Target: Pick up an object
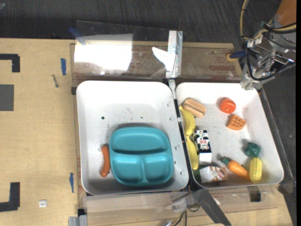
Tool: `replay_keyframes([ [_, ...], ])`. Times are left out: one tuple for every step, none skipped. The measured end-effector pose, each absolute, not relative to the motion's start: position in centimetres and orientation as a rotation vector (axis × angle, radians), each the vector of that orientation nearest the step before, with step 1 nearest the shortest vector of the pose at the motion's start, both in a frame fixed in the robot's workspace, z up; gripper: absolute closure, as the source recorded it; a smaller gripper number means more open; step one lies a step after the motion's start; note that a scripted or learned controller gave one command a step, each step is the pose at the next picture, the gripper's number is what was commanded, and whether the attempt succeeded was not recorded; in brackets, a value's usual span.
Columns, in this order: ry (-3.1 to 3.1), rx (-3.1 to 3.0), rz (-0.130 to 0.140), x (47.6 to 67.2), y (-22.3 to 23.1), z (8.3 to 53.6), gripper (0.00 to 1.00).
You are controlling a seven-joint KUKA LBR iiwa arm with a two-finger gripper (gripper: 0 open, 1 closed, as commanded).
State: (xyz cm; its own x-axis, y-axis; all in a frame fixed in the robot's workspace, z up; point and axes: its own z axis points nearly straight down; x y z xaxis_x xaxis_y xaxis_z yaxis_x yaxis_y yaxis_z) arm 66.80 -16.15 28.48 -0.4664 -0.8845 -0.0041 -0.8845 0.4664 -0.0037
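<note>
Camera view looks down on a smooth teal divided tray [140, 161] and a sausage [105, 160] in the left bin [89, 102]. Glossy toy foods crowd the right bin [268, 126]: hot dog [194, 107], banana [190, 138], tomato [227, 105], waffle [236, 122], carrot [235, 168], corn [255, 168]. Above its far right corner hangs the gripper [248, 81]; whether it is parted or closed I cannot tell. Bare white floor lies mid-bin.

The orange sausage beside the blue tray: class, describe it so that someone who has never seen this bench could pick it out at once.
Start at the left white bin, which holds a large teal divided tray. Along that tray's left edge lies the sausage, a slim orange-red piece running lengthwise near the bin's left wall. It is the only loose item in that bin; all other toy foods sit in the right bin.
</note>
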Motion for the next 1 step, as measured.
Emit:
replay_keyframes([
  [2.573,-1.786,-0.008,66.86,-16.50,29.11,1.00],
])
